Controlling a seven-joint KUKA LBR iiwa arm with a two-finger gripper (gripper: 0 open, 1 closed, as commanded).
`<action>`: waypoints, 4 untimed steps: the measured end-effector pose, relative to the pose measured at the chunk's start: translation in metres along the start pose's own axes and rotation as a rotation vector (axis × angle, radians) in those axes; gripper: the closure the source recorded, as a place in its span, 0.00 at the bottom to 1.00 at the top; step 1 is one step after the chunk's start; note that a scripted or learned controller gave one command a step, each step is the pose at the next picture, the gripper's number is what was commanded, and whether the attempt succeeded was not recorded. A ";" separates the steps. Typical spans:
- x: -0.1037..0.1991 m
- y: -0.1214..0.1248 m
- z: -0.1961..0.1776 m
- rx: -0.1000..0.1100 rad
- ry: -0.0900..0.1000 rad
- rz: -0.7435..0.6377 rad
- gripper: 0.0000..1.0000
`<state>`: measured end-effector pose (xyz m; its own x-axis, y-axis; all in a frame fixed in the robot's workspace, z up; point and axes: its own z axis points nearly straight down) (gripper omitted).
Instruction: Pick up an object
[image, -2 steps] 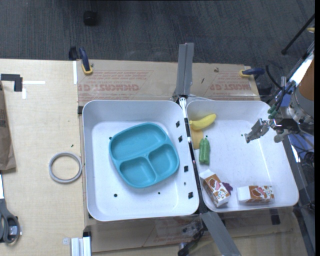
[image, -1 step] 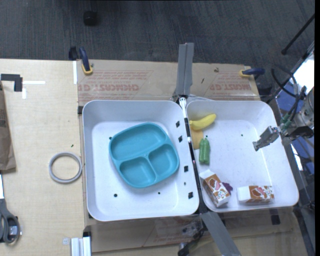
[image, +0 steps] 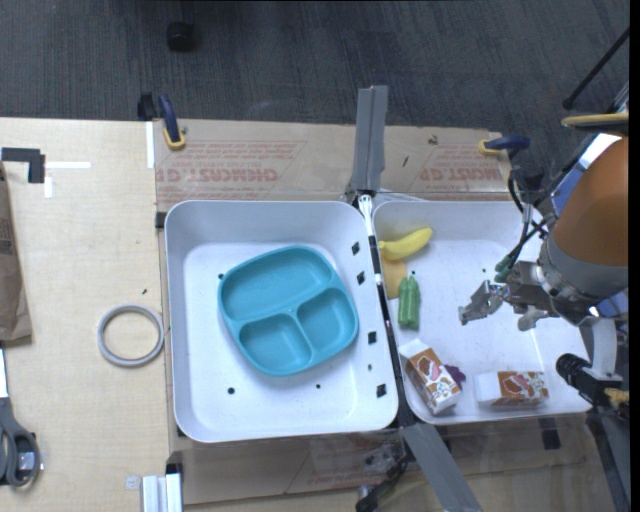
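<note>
The gripper (image: 487, 300) hangs over the right bin's (image: 455, 225) bare middle, fingers slightly parted and empty. The green bottle (image: 408, 301) lies just beyond, against the divider; a straight descent risks closing on nothing or scraping the floor.

Two white bins (image: 180, 330), one blue tray (image: 288, 310), one banana (image: 405, 243), one green bottle (image: 408, 302), two small cartons (image: 432, 380).

Faint red upside-down lettering on the cardboard sheet (image: 262, 165) behind the bins, too blurred to read.
</note>
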<state>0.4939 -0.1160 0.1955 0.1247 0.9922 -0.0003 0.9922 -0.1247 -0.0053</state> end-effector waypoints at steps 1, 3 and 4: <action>-0.023 0.056 0.077 0.000 0.000 0.082 0.00; 0.037 0.162 0.077 -0.006 -0.002 -0.305 0.00; 0.073 0.107 0.004 -0.003 -0.002 -0.500 0.00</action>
<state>0.6096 -0.0565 0.1908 -0.3658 0.9307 -0.0002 0.9307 0.3658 -0.0018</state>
